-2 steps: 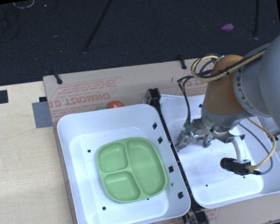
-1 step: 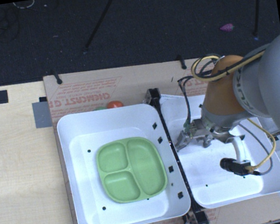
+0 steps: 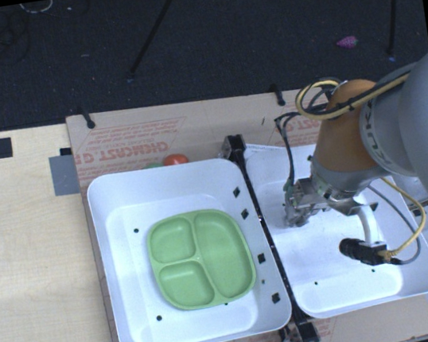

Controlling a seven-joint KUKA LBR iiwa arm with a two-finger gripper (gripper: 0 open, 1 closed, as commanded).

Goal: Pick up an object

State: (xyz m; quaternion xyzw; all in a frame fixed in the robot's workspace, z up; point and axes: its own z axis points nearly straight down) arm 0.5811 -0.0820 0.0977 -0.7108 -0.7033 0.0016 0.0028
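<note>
A light green divided plate with several compartments lies flat in the middle of the left bin. My gripper hangs low over the floor of the right bin, near its left side, under the orange wrist band. From above, its fingertips are too small and cluttered to read. Nothing shows between them. The plate sits well to the left of the gripper, across the divider between the bins.
A small red-orange object and a bit of green beside it peek out behind the left bin's back rim. The grey arm fills the right side above the right bin. Cardboard lies under both bins.
</note>
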